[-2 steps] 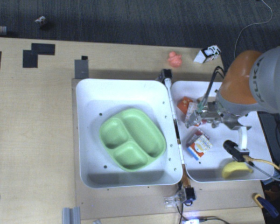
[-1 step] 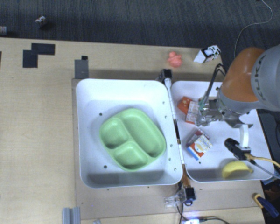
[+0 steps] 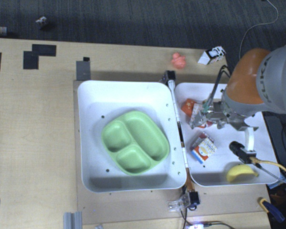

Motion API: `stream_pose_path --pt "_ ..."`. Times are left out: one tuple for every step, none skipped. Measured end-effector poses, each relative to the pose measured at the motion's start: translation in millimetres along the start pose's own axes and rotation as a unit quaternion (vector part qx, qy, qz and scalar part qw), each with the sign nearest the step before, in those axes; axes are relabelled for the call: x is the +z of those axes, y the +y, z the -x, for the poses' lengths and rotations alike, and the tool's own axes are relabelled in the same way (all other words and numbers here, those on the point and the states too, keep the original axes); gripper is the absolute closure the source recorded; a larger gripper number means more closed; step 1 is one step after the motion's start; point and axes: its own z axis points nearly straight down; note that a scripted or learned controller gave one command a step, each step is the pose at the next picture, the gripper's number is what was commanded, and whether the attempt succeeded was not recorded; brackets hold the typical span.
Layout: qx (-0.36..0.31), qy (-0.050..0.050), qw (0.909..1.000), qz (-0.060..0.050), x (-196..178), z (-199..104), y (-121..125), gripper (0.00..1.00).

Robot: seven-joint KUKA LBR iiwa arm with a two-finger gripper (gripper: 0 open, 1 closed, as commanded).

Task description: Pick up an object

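- The tool [image 3: 203, 119] is seen low inside the right bin [image 3: 271, 142], just beside an orange-red object [image 3: 187, 107]; whether it is released or clenched cannot be told
- A red-and-white packet [image 3: 203, 148] is seen just below the tool
- A yellow banana-like object [image 3: 241, 172] lies near the right bin's front wall
- A green divided plate [image 3: 135, 141] is held by the left bin [image 3: 86, 128]
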Motion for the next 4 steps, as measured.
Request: stream_pose_path --pt "-0.001 0.0 1.0 0.002 -11 -1 1 1.0" --pt "-0.001 0.0 1.0 0.002 -11 -1 1 0.0" --pt "-0.002 0.001 1.0 0.003 -21 -2 3 1.0" --pt "-0.002 0.001 1.0 0.003 -21 -2 3 0.0"
